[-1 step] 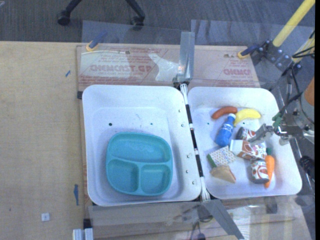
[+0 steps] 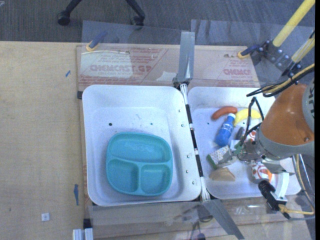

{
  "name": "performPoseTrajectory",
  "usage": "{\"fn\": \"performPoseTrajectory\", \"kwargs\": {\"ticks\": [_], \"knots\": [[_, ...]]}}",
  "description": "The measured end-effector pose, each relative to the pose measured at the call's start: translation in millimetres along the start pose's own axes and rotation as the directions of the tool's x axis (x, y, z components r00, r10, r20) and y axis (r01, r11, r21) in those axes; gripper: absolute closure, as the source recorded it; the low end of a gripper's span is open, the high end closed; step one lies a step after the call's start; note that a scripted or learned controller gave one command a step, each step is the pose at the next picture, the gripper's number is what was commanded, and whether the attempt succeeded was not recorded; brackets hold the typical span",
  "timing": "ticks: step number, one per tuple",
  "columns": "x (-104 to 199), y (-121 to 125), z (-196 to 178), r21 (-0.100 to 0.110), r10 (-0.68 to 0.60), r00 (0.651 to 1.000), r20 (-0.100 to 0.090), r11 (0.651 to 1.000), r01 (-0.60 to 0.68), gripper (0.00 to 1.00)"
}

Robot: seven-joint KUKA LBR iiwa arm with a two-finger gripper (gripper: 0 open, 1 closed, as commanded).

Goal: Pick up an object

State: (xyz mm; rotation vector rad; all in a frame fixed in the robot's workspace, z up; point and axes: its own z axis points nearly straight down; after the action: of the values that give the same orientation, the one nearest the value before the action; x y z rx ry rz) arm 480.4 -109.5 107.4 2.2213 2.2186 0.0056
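Observation:
My gripper [image 2: 243, 148] hangs low over the middle of the right bin [image 2: 200, 134], under the grey and orange arm that reaches in from the right. Just left of it lies a small green and white packet [image 2: 218, 157], and a tan bread-like piece [image 2: 222, 174] lies below that. A blue bottle [image 2: 225, 130] stands slanted up and to the left of the gripper. Behind it are a red sausage [image 2: 223, 112] and a yellow banana [image 2: 248, 115]. An orange and white item [image 2: 261, 173] sits under the arm near the bin's front.
The left bin [image 2: 95, 134] holds a teal divided plate [image 2: 139, 164] in its front half. A raised divider [image 2: 191, 134] separates the two bins. Cables and yellow struts [image 2: 295, 19] stand at the back right.

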Motion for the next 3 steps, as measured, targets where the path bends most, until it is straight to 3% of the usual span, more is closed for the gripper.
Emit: {"fn": "performPoseTrajectory", "kwargs": {"ticks": [2, 3], "knots": [[13, 2, 15, -0.009, 0.006, 1.000, 0.004, 1.000, -0.005, 0.00], [14, 80, 13, -0.019, -0.001, 1.000, 0.006, 1.000, 0.001, 0.00]]}}
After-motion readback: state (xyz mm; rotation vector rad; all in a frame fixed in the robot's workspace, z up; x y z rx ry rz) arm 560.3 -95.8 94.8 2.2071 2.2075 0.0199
